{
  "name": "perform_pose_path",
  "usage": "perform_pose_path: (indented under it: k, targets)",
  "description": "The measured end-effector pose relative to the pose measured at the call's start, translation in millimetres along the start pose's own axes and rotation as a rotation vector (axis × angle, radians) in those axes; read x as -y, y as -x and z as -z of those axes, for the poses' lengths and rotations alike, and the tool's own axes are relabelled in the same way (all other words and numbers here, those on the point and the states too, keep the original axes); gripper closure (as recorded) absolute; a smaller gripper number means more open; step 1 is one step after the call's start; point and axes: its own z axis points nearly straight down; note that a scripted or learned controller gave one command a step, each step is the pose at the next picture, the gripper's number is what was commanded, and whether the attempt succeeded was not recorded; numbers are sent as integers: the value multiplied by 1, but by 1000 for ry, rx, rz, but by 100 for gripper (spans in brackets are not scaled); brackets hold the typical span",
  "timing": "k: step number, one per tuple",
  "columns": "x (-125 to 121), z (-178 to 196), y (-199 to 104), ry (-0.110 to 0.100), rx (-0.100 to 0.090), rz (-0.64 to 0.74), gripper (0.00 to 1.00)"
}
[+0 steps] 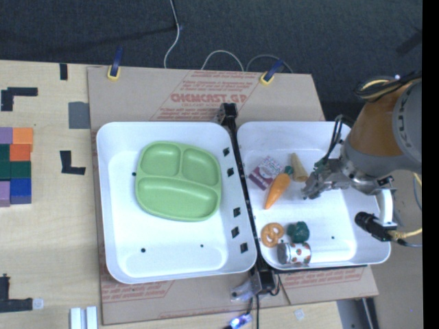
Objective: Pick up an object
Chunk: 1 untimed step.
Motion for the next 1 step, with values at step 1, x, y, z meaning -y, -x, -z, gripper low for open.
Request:
perform_pose_path:
  k: [1]
  targets:
    - [7, 59, -1, 7, 2, -2, 100]
